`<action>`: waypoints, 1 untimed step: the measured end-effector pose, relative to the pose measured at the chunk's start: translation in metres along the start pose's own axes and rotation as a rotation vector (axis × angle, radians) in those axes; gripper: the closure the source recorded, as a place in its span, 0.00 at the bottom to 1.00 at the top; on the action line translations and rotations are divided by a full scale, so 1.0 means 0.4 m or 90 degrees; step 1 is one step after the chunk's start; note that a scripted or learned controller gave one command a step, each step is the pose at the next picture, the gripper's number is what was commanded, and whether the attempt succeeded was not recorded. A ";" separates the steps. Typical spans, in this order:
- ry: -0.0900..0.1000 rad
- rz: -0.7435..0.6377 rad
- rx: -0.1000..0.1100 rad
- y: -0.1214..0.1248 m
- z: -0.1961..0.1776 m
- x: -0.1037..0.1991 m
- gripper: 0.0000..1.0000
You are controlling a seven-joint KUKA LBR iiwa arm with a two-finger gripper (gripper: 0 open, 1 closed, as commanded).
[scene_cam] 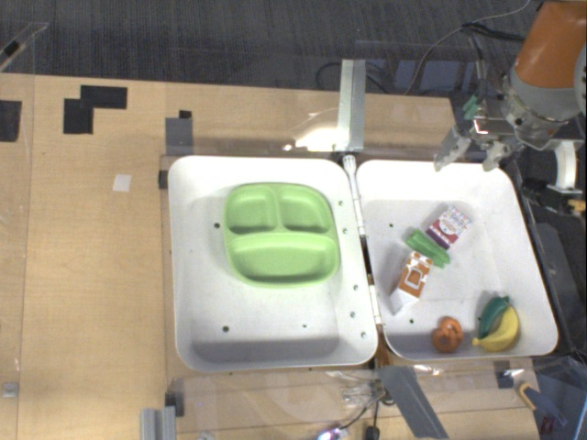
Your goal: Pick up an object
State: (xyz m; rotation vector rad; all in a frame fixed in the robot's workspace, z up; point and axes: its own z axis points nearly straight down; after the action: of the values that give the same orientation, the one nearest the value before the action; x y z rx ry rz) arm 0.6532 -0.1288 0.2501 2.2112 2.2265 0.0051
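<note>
My gripper [470,157] hangs above the far edge of the right bin [527,246], its two fingers spread apart with nothing between them. In that bin lie a purple and white packet [449,225], a green piece [427,248] just left of it, an orange and white tube [413,280], a small orange-brown fruit [448,335] and a yellow banana with a green end [497,325]. All of them sit nearer the camera than the gripper.
The left bin [197,273] bears a green divided plate [281,232]. A metal divider post [352,108] stands behind the seam between the bins. The grey arm with its orange band [550,49] comes in at the upper right.
</note>
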 end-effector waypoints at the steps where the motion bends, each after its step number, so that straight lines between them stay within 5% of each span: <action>1: 0.000 -0.020 0.001 -0.182 0.141 -0.018 0.00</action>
State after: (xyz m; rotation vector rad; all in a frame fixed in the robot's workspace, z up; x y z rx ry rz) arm 0.5807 -0.1364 0.1932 2.1762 2.2616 0.0038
